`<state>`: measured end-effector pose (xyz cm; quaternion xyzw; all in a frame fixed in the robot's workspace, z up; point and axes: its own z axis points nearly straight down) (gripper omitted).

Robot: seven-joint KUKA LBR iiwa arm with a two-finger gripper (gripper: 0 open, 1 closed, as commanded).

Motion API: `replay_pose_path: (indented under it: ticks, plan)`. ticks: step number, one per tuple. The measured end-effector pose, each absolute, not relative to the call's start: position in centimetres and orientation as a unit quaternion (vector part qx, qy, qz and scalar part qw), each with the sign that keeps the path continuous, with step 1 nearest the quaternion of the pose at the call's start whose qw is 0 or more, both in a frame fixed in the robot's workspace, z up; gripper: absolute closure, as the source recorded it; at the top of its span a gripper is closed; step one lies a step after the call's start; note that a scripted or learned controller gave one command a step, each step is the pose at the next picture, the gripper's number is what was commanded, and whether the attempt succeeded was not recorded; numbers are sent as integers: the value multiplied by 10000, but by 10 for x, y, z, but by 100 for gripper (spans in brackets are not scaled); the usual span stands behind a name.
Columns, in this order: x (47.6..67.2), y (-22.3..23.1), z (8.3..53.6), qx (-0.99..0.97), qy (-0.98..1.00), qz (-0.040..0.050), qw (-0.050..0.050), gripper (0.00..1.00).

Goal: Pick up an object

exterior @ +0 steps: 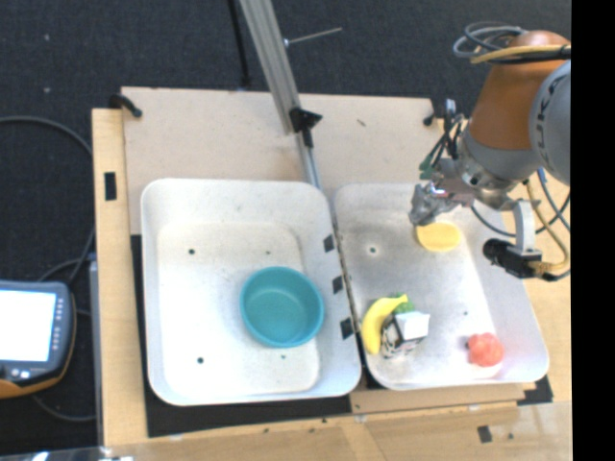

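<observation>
Yellow and round, a flat disc (pixel 439 236) lies in the far part of the right bin (pixel 500 286), and everything else can be placed from it. Just above the disc, at its far-left edge, hangs the hand (pixel 429 203) of the grey arm (pixel 509 113), which reaches in from the right with its orange band above the wrist. I cannot tell how far the hand is open, nor whether it touches the disc; nothing is seen held in it. Nearer the camera and a little left of the disc, a banana (pixel 376 319) lies beside a small white and grey block (pixel 408 329), the two touching or nearly so. Nearer and to the right of the disc sits a red lump (pixel 485 349), close to the bin's near-right corner. Well left of the disc, in the left bin (pixel 192 219), stands a teal bowl (pixel 281 305). Both bins rest on the table (pixel 211 133).
</observation>
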<state>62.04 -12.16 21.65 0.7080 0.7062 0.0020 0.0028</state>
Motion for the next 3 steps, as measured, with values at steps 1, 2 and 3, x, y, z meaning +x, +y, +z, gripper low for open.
replay_pose_path:
  ticks: [1, 2, 3]
  plan:
    - [622, -123, 271, 7060, 7082, 24, 32, 100]
    - [611, -81, 262, 7054, 7089, 2, 4, 100]
    - [581, -33, 255, 7053, 7089, -2, -2, 100]
